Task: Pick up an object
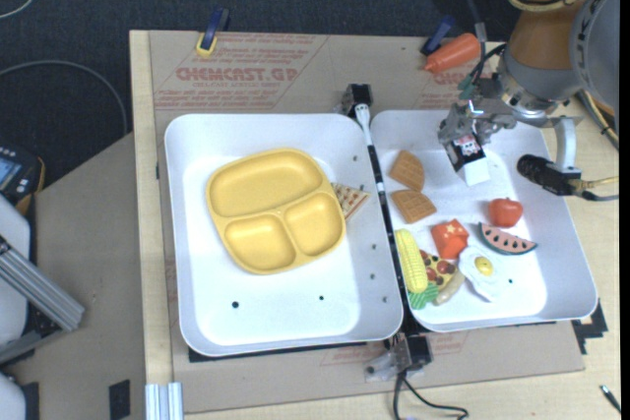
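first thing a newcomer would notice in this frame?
Probably the yellow divided plate, which sits alone in the left bin apart from a waffle-like piece at its right edge. Next, the toy food cluster in the right bin: corn, watermelon slice, tomato, fried egg. The gripper hangs over that bin's far end.

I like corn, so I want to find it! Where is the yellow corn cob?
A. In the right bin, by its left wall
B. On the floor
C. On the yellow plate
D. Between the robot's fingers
A: the corn cob lies in the right bin, along its left wall beside the other play food, apart from the yellow plate in the left bin.
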`<act>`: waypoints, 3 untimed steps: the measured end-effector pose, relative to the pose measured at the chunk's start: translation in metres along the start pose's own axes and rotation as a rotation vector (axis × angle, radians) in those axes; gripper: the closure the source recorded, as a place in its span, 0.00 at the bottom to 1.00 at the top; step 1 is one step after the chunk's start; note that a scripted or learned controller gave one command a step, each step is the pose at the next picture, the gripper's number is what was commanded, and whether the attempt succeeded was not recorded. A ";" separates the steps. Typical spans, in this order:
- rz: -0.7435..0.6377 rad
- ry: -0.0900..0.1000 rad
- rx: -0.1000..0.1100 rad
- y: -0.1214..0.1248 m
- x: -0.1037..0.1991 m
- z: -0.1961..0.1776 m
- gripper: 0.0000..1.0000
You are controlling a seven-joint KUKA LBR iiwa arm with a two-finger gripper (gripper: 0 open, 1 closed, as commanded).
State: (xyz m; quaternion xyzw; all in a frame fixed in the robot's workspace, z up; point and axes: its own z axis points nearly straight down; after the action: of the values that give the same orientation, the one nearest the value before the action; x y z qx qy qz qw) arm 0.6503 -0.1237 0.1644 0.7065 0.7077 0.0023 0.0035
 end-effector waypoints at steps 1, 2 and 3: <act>-0.001 0.001 0.000 -0.001 0.008 -0.049 1.00; 0.001 0.001 0.003 0.000 0.009 -0.062 1.00; -0.002 0.004 0.013 -0.040 0.047 -0.053 1.00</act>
State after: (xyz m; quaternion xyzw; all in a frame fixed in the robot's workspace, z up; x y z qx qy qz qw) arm 0.6096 -0.0762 0.2172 0.7059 0.7083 -0.0009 -0.0027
